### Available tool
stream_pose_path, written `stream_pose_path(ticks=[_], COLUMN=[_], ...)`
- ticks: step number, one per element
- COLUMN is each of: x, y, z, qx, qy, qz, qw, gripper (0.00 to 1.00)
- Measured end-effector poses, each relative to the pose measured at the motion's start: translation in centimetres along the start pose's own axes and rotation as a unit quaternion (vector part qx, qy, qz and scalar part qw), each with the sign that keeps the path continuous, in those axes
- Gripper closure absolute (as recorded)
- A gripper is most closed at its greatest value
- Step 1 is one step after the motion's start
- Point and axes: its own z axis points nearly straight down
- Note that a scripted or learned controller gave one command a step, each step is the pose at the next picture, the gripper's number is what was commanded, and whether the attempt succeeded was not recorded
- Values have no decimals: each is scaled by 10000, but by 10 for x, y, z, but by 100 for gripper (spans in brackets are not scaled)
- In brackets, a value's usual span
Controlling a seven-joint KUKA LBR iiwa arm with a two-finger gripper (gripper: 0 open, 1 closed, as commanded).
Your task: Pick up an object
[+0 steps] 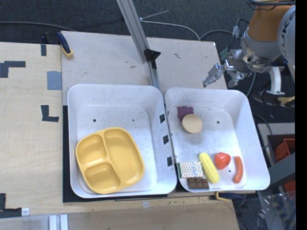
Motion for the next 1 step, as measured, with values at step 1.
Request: stream_pose_path(ticks=[1], x=[-4], y=[-33], z=[-170], qx=[-53], qy=[-3], qz=[-1], qw=[10000], gripper=[0])
